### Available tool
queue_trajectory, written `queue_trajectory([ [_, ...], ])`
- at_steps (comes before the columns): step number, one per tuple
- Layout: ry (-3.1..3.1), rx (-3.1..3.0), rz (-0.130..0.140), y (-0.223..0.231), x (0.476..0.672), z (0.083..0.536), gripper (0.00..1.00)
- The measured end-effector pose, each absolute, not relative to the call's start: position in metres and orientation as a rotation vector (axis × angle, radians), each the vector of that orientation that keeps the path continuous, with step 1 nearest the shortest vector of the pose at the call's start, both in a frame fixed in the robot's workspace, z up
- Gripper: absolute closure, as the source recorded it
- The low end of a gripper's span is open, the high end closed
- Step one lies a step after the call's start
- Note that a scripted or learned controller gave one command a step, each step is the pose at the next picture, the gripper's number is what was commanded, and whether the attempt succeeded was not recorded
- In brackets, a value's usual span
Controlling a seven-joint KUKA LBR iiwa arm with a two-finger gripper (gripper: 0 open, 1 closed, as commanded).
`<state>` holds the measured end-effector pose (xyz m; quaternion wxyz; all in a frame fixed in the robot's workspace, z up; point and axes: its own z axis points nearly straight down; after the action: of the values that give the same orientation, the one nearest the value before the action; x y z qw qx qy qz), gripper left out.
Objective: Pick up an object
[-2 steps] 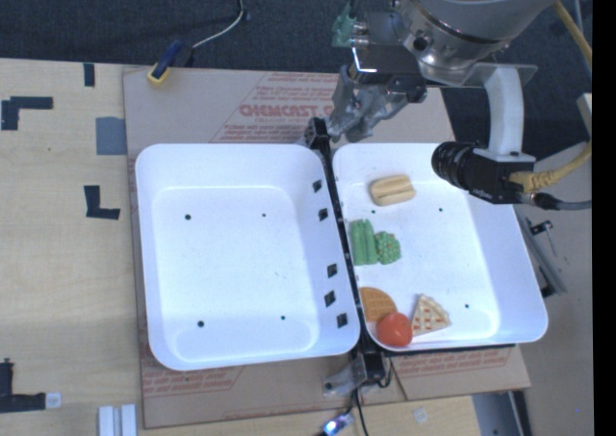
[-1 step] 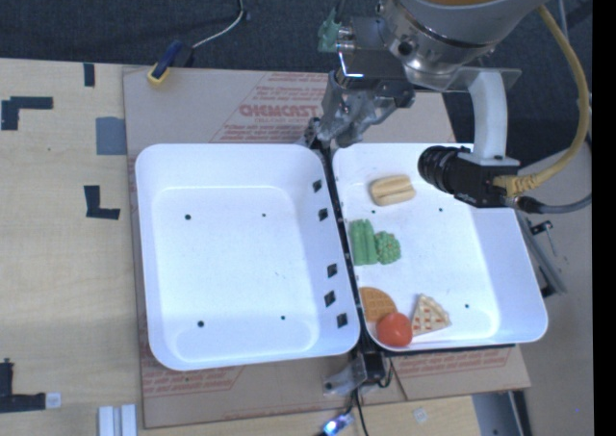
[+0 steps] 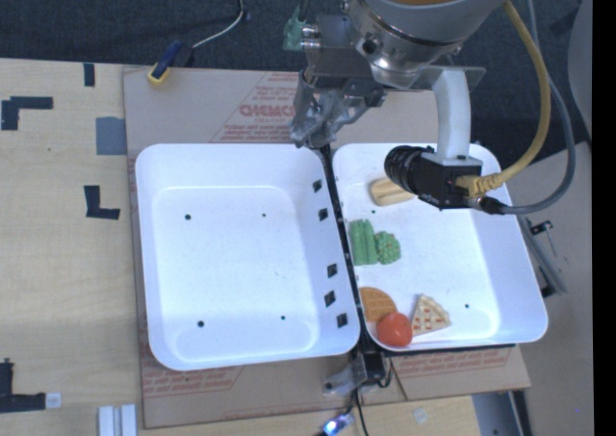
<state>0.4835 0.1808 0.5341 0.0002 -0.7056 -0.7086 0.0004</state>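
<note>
My gripper [image 3: 313, 131] hangs at the back of the bins, over the top end of the divider between them, with nothing visibly held. In the right bin [image 3: 500, 261] lie a tan bread-like piece [image 3: 387, 192], a green toy vegetable [image 3: 372, 243], an orange round piece [image 3: 375, 303], a red tomato [image 3: 393, 330] and a waffle-patterned wedge [image 3: 430, 315]. The tan piece is partly covered by a black cylinder on the arm [image 3: 428, 174]. All the objects sit to the right of and nearer than the gripper.
The left bin [image 3: 231, 261] stands beside the right one on a brown board [image 3: 221, 107]. A yellow and blue clamp [image 3: 164, 64] sits at the board's back left. Cables trail from the arm over the right bin's back right corner.
</note>
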Motion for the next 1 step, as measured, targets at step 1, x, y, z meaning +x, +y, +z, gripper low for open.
queue_trajectory([
  [1,-2.223,-2.219,0.001,0.1939,0.4836,0.5343,1.00],
])
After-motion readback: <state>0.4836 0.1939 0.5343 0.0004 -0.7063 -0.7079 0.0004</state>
